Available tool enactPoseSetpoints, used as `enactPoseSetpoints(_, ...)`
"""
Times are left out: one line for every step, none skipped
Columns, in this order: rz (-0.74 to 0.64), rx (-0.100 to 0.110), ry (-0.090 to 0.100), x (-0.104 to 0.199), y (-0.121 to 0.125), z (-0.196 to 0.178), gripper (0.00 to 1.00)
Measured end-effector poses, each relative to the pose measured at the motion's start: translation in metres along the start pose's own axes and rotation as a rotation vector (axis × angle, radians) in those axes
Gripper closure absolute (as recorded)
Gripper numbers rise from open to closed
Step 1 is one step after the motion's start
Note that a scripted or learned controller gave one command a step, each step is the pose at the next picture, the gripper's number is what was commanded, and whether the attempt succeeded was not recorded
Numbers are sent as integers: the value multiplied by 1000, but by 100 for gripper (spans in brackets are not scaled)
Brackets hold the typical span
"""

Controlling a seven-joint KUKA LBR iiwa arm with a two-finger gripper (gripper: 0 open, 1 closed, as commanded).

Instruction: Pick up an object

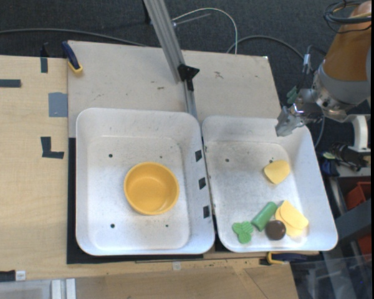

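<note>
Yellow wedge [277, 171], green piece [263, 216], brown ball [275, 230] and second yellow lump [292, 217] all lying loose in right bin [237, 136], gripper [287, 123] at its far corner, carrying nothing visible; picking undone.

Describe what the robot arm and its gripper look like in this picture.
The arm is a rounded grey body with a broad orange band above the wrist. Thin dark cables loop around its upper part. At its tip sits a small gripper of pale grey metal, with a green part on the fittings just behind it. No lettering or markings can be made out on it.
</note>
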State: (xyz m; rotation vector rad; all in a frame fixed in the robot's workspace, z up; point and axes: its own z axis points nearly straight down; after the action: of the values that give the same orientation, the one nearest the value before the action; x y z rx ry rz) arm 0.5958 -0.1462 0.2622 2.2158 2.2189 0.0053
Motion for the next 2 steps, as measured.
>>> enactPoseSetpoints(0,6,2,0,1,-11,100)
enactPoseSetpoints(-4,9,3,53,-15,-3,100)
